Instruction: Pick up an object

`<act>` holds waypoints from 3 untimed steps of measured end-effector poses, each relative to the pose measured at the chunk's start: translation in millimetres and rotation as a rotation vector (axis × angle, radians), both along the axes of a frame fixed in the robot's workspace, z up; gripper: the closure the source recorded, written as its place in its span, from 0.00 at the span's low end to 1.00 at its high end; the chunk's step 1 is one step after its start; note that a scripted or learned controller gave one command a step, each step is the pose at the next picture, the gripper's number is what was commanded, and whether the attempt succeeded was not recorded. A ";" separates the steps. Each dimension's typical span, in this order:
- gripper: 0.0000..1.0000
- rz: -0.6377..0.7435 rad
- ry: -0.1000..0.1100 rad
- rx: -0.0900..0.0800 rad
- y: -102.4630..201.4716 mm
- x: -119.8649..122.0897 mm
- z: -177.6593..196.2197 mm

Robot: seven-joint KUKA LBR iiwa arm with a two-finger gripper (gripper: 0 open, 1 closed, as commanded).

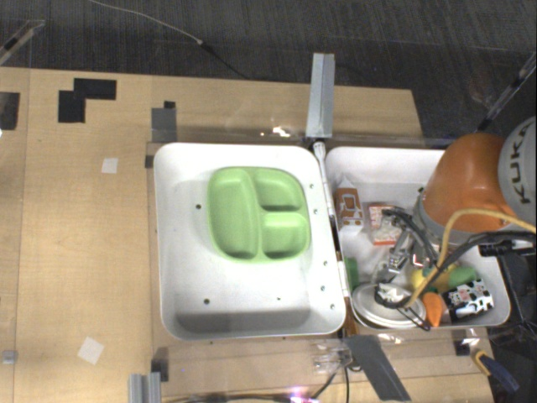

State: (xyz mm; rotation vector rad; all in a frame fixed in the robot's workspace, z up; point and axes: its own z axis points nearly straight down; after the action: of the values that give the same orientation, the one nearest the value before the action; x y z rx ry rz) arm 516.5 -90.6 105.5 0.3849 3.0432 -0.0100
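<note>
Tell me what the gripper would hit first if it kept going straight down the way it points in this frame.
Most likely the round white plate in the right bin: the gripper points down at it. The orange item lies just to the side. Depth is hard to judge from this slanted view.

- A robotics lab or test cell, not a home.
- A plywood bench (pixel 75 250) carries two white bins (pixel 180 225), fixed in place by metal brackets (pixel 321 95) at their edges.
- Black marker patches (pixel 84 97) sit near the bench's far left corner.
- Loose cables (pixel 126 11) trail over dark carpet (pixel 377 15) beyond the far edge.
</note>
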 end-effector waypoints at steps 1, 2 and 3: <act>0.00 -0.074 -0.009 0.006 0.9 -7.2 0.0; 0.00 -0.125 -0.004 0.016 0.1 -8.3 -0.3; 0.00 -0.119 0.002 0.019 -24.4 -8.8 -0.2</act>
State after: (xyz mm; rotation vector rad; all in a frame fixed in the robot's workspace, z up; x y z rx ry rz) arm 507.8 -115.0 105.2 0.5665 3.0194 0.0119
